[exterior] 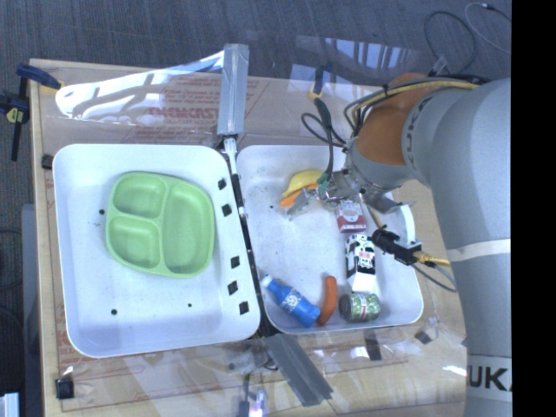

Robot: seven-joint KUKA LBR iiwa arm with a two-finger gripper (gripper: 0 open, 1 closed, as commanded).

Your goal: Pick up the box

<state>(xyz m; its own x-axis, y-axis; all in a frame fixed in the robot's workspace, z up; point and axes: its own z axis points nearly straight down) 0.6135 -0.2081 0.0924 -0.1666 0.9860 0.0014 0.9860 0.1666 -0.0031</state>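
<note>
A small red and white box point(352, 222) lies in the right bin point(269, 233), near its right side. Just below it is a white carton with black cow patches point(361, 263). My gripper point(328, 189) is low in the upper part of this bin, just up and left of the red and white box. It sits beside a yellow banana point(304, 181) and an orange carrot piece point(293, 200). The grey wrist with its orange band point(382, 142) hides the gripper's upper part.
Along the right bin's front edge lie a blue bottle point(290, 301), a brown sausage point(329, 297) and a green can point(360, 306). The left bin point(78, 302) holds a green divided plate point(162, 224). Black cables point(395, 246) trail over the right bin's rim.
</note>
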